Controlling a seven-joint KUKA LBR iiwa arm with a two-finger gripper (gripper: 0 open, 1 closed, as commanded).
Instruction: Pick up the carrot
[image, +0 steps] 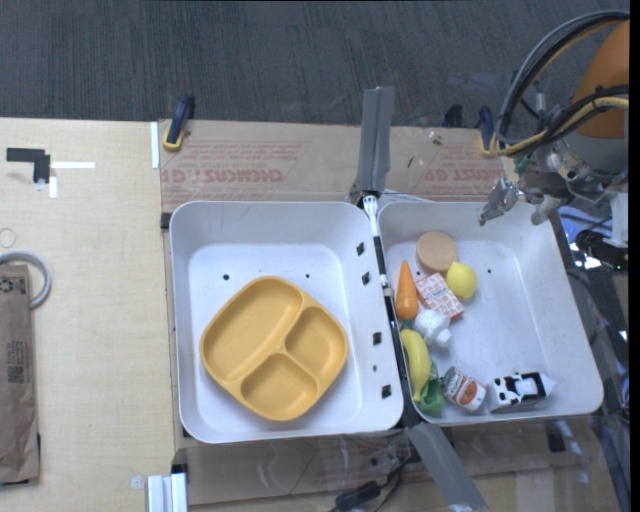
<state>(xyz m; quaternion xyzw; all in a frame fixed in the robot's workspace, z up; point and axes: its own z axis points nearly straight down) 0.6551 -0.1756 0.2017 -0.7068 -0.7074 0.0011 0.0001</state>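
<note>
Gripper position: my gripper (497, 205) hangs above the far right rim of the right bin (560, 330), well apart from the target.
Gripper state: cannot tell at this size and angle.
Carrot location: the carrot (405, 290) lies along the right bin's left wall, beside the divider, pointing away from the camera.
Neighbours: a red-and-white packet (438, 297) touches the carrot's right side; a banana (415, 357) lies just below; a tan disc (436, 251) and a lemon (461, 280) sit near.
Left bin: holds a yellow divided plate (274, 347).
Judgement: wall and packet crowd the carrot, so the approach likely needs fingers aligned across its width.
</note>
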